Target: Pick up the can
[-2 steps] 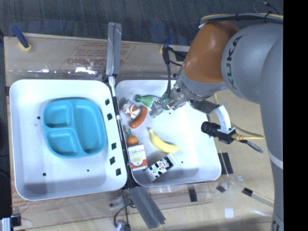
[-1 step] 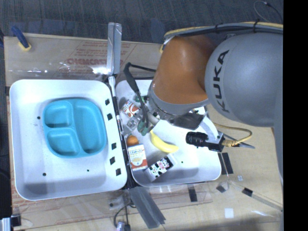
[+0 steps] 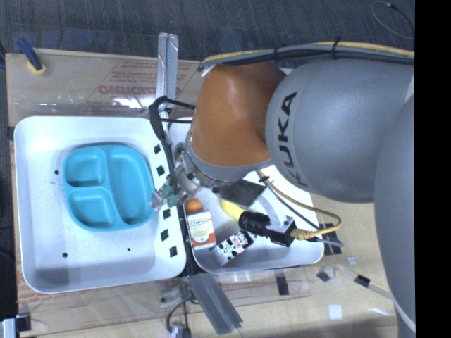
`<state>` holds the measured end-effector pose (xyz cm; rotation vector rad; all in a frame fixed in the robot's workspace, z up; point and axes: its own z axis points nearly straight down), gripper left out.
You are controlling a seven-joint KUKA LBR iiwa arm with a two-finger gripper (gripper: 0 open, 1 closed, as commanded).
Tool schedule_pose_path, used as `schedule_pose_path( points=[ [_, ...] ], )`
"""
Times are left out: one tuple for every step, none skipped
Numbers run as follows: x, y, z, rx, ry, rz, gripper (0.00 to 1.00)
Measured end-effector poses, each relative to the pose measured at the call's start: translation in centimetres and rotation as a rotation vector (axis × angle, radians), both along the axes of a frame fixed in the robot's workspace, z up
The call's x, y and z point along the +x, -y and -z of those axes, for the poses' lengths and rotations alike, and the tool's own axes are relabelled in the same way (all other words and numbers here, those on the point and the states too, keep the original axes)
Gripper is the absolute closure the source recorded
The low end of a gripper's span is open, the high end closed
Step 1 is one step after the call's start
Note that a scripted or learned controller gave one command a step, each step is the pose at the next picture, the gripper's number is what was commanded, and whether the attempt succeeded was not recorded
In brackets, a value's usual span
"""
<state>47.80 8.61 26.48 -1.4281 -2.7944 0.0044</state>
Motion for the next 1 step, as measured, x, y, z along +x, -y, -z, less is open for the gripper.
schedule_pose_path(
  points=[
    [0.19, -2.75, 4.56, 0.0, 0.001, 0.002, 1.0]
  ],
)
